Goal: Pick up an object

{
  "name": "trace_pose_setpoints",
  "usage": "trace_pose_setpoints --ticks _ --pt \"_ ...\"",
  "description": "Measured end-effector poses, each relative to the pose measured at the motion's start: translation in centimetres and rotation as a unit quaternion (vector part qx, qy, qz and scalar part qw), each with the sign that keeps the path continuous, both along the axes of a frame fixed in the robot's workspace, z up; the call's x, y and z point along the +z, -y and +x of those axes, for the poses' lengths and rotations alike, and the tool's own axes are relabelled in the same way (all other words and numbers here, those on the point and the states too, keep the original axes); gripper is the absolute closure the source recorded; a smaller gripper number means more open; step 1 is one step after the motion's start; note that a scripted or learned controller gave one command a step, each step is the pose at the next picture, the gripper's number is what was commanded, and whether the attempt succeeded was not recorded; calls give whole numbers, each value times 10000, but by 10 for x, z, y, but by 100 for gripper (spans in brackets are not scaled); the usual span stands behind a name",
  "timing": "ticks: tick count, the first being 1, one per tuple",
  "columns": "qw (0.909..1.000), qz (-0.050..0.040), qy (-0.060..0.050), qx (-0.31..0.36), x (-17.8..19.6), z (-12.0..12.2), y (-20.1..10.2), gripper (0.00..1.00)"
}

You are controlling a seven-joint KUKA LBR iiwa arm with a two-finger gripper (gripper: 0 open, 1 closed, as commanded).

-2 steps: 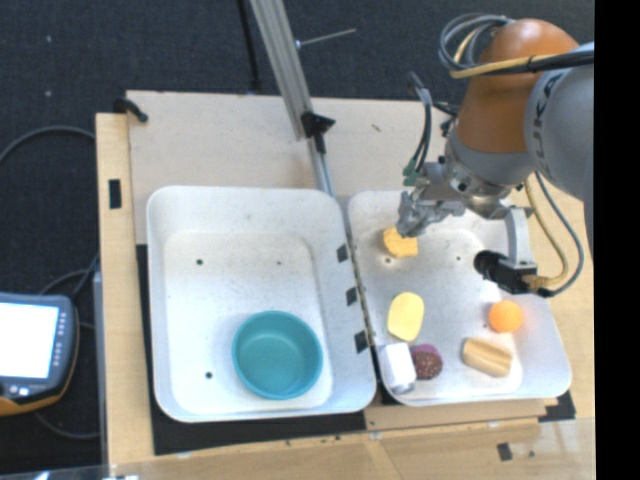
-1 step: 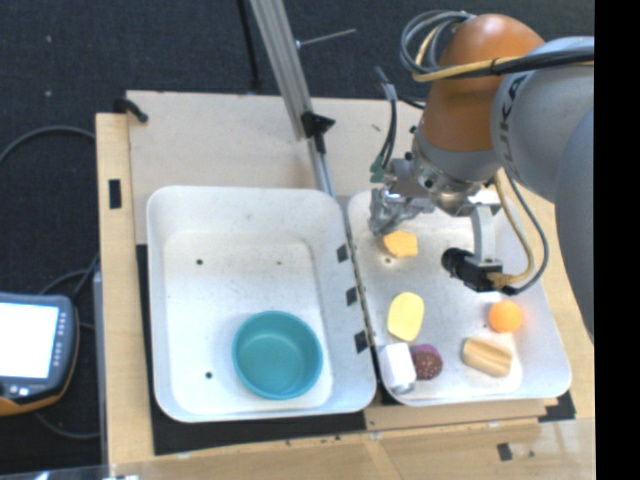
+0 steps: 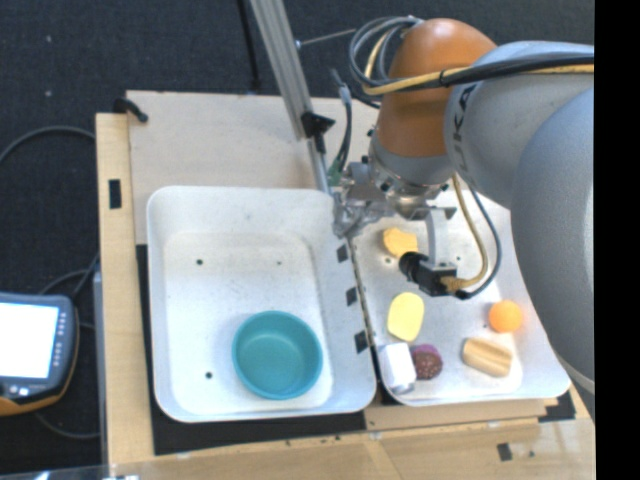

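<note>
My gripper hangs over the far left corner of the right bin, beneath the orange-banded wrist. Just in front of it and slightly to its right lies a small yellow piece. Nearer the front lie a pale yellow oval, an orange ball, a tan wooden block, a dark red ball and a white cylinder. The wrist hides the gripper's tips, and nothing shows as held.
The left bin holds a teal bowl near its front right corner. A slanted metal rail runs from the top down to the bins' shared wall. The arm's bulk covers the right bin's far right side.
</note>
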State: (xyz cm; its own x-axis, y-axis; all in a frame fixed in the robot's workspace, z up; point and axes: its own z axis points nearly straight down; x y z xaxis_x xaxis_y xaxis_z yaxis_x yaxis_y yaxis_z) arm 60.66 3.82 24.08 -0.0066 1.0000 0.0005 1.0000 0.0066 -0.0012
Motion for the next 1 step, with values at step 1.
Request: trace_pose_setpoints --ticks 1 --pt "10000 6 11 6 6 2 -49 100"
